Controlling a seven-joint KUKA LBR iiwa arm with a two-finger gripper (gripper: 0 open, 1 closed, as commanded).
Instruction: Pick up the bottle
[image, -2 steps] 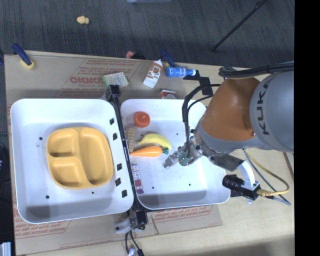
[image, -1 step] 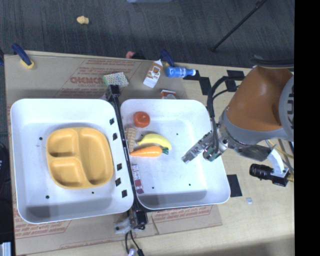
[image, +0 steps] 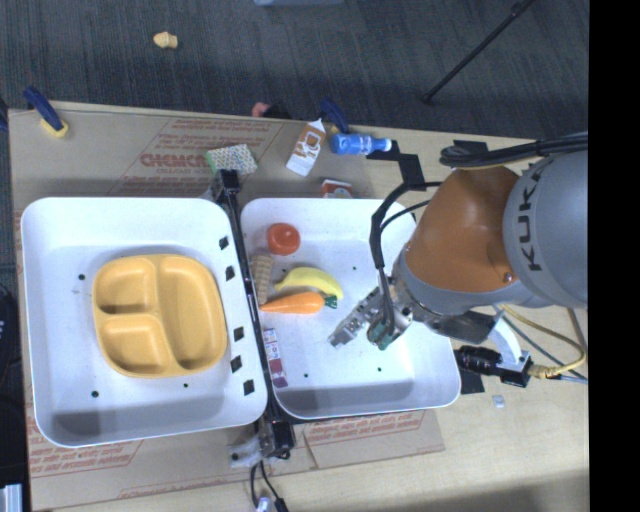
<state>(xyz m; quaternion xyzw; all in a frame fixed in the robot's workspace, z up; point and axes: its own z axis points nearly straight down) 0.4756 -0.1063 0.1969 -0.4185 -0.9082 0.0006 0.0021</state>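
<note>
A small blue bottle (image: 355, 145) with a white cap end lies on its side on the bench, beyond the far rim of the right bin (image: 430, 385) and outside it. My gripper (image: 368, 328) hangs low over the middle of the right bin's floor, under the orange wrist band, well short of the bottle. It is to the right of a carrot (image: 293, 303) and a banana (image: 312, 282). A small greenish piece shows at the gripper's tip; what it is cannot be made out.
The right bin also holds a red tomato (image: 283, 238), an ice-cream cone (image: 261, 272) and a small white-and-red item (image: 273, 358) by the divider. A yellow divided plate (image: 160, 313) lies in the left bin (image: 45, 300). A small carton (image: 307, 148) lies beside the bottle.
</note>
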